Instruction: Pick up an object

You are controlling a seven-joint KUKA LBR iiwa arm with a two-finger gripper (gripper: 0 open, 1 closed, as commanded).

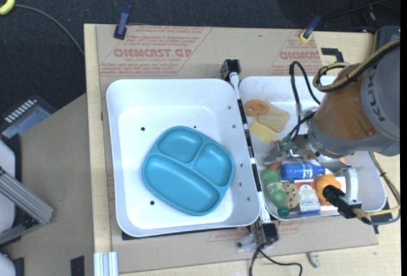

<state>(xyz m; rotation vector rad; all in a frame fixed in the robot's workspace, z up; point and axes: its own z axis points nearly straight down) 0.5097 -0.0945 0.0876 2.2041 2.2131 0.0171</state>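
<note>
At the near end of the right bin (277,83) lies a small heap. A red and white box (309,197) sits against the near wall, with a tan dotted piece (291,192) just left of it and a dark green lump (278,194) further left. Just behind these come a green ball (271,176), a blue can (303,172) lying on its side, and an orange ball (324,180) to its right, partly hidden. All of them crowd together, touching or nearly so.

My gripper (287,149) hangs low just behind the can and the green ball, over the middle of that bin. I cannot tell whether it is spread or pressed together, since my own wrist covers it, and I see nothing held in it. My arm (346,117) reaches in from the right across the bin's far half.

Left of all this, the left bin (114,141) holds one blue plate (187,170) with three compartments, lying flat near its middle and well apart from me.

Behind my gripper, two pale yellow blocks (268,125) lie together at the right bin's left wall. An orange-brown disc (256,107) touches their far side.

Further back, the bench (162,52) shows brown sheet with red print. Two blue clips (122,21) grip its far edge.
</note>
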